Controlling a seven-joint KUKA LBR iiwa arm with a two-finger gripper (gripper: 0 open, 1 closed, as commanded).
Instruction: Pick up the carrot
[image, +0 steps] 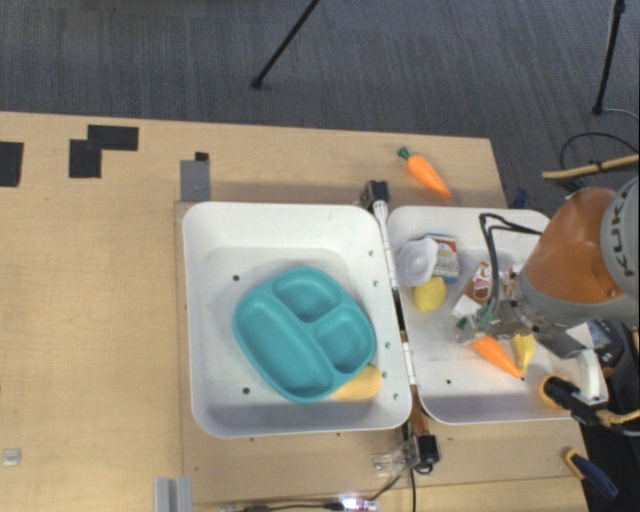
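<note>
The tool (497, 322) hangs low in the right bin (450, 400), its state impossible to tell under the arm. Two small orange carrots show: one (497, 355) just beside the tool, another (427, 173) on the wooden surface (90, 330) behind the bins.

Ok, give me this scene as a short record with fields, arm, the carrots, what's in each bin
arm: reaches in from the right, end effector low over the right bin
carrot in bin: orange carrot lying just below the end effector, not seen between its fingers
carrot outside: second carrot on the bench above the bins
left bin: teal divided plate, yellow item at its lower right edge
right bin extras: white cup, yellow lemon-like item
</note>
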